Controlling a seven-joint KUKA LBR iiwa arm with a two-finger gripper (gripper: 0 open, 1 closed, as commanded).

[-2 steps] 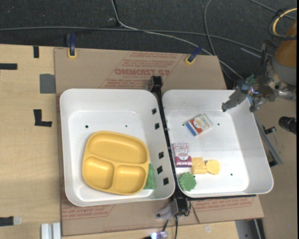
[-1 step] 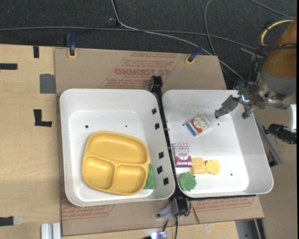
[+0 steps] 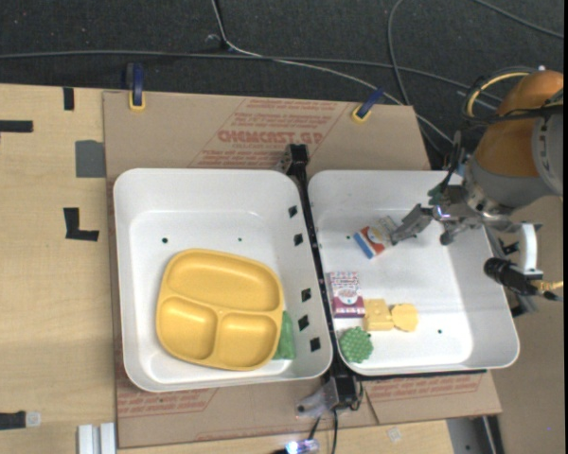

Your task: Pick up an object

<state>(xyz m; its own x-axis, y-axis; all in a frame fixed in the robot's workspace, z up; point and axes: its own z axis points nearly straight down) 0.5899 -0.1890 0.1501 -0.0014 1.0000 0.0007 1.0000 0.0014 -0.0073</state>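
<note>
even bright light, slightly soft

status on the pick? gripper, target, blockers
Gripper low in right bin, holding nothing seen. Nearest: red-blue packet, just off the tip. Nothing between them.

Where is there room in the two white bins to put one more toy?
Left bin: bare strip along the back, above the yellow tray. Right bin: bare floor at the right, between the gripper and the front rim. Crowded: the front left corner, with the small box, yellow pieces and green ball.
</note>
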